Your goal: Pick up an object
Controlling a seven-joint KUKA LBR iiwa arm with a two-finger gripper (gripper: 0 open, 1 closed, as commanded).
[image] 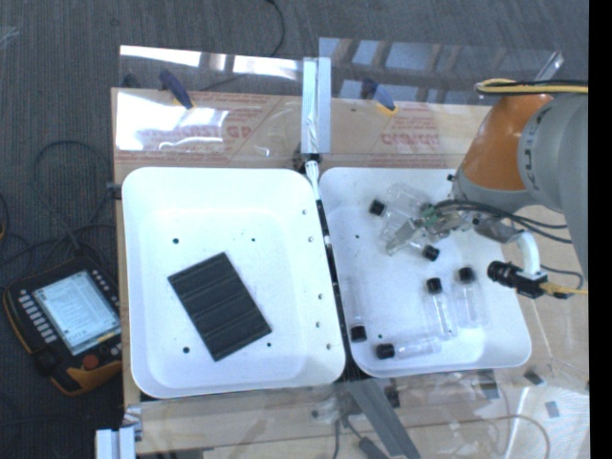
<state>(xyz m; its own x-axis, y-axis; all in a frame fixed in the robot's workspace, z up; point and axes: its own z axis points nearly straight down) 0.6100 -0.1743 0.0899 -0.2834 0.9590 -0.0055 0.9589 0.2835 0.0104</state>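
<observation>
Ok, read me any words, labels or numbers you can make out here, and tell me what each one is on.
None can be read.
Red print on the clear panels behind the bins, left and right: too blurred to read.
Pendant screen on the floor: lines of text, too small to read.
Black ridged pad in the left bin: no text.
Clear vials in the right bin: no labels visible.

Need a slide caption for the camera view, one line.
KUKA arm's gripper reaches among clear black-capped vials in the right bin; a dark ribbed slab lies in the left bin.
</observation>
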